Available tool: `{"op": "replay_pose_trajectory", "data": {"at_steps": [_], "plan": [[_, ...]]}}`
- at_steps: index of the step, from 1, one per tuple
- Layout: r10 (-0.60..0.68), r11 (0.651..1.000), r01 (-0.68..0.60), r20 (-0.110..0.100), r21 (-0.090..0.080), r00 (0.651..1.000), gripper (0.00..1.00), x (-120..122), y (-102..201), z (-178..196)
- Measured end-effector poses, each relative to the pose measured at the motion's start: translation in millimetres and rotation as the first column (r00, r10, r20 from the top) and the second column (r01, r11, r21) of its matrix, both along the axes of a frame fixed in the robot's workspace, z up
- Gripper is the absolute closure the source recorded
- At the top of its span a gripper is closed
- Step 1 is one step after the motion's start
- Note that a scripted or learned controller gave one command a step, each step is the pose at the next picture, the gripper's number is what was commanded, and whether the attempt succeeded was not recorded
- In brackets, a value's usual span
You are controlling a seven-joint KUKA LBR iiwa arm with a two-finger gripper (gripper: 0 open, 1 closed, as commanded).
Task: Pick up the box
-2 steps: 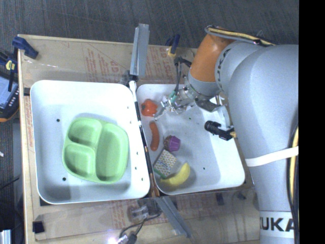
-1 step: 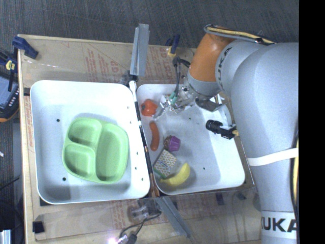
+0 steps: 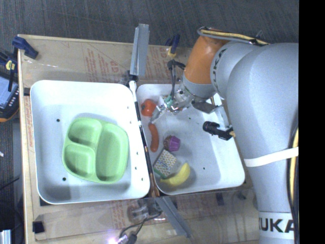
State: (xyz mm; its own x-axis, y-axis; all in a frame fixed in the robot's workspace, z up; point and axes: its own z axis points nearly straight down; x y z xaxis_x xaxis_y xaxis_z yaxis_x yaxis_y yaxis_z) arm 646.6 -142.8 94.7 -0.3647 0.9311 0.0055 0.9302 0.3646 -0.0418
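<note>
Box (image 3: 165, 162) lies at the near end of your right bin (image 3: 231, 174), touching the banana (image 3: 177, 175), while your gripper (image 3: 167, 105), fingers' state unclear, hangs well apart by the tomato (image 3: 148, 107); you risk dragging banana along.

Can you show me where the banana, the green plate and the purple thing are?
banana (image 3: 180, 176): camera view, middle of its yellow curve.
green plate (image 3: 95, 149): camera view, the ridge between its compartments.
purple thing (image 3: 172, 143): camera view, middle of its round top.
</note>
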Motion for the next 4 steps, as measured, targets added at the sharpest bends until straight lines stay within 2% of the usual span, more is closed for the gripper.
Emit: {"op": "replay_pose_trajectory", "data": {"at_steps": [1,2,3,4], "plan": [[0.092,0.996,-0.092,0.040,0.010,0.995,0.00,-42,-3,30],[0.011,1.000,-0.012,0.042,0.009,0.999,0.00,3,-68,63],[0.031,0.999,-0.032,0.040,0.010,0.999,0.00,-3,-64,-3],[0.035,0.999,-0.035,0.035,0.008,0.999,0.00,9,-8,-3]]}}
